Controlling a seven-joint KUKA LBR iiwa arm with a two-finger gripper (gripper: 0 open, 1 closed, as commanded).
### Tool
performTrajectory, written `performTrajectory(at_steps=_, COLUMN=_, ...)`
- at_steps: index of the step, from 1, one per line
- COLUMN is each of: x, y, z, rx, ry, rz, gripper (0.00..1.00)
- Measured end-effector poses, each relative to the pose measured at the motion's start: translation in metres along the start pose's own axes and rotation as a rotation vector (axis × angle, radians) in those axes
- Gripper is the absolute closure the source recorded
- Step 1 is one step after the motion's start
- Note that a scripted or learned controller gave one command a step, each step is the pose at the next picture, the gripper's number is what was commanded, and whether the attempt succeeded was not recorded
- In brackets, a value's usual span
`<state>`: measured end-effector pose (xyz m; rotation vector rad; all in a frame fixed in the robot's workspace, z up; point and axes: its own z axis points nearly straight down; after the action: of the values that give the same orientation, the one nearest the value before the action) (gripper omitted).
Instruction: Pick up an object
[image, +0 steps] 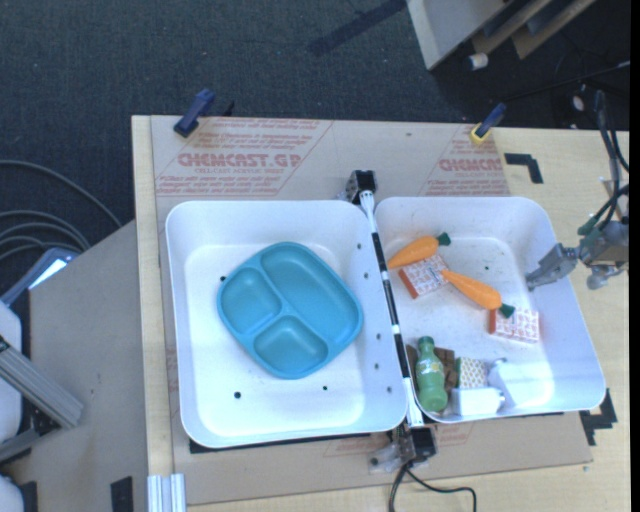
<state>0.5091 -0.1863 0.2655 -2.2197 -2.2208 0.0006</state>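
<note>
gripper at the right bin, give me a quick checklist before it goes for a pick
1. Gripper over the right bin: ok, at its right rim.
2. Nothing in the gripper yet: ok, no object at its tip.
3. Finger opening: cannot tell.
4. Target in the open: ok, one carrot lies apart from the walls.
5. Corner clutter: not ok, green bottle is packed against other items at the near wall.
6. Left bin: ok, holds the blue tray, away from the arm.

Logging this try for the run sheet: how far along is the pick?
Nothing looks picked yet. The gripper sits at the right bin's right edge with nothing seen between its fingers. Both carrots and the green bottle lie in that bin. Descent, grasp and lift remain.
</note>
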Motion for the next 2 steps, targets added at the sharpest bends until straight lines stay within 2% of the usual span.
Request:
performTrajectory(at_steps=1, x=0.032, y=0.052, z=0.147, rx=0.001, ry=0.001, rz=0.0, gripper=0.0)
performTrajectory(at_steps=2, x=0.025, y=0.068, z=0.181, rx=-0.001, ry=-0.001, rz=0.0, gripper=0.0)
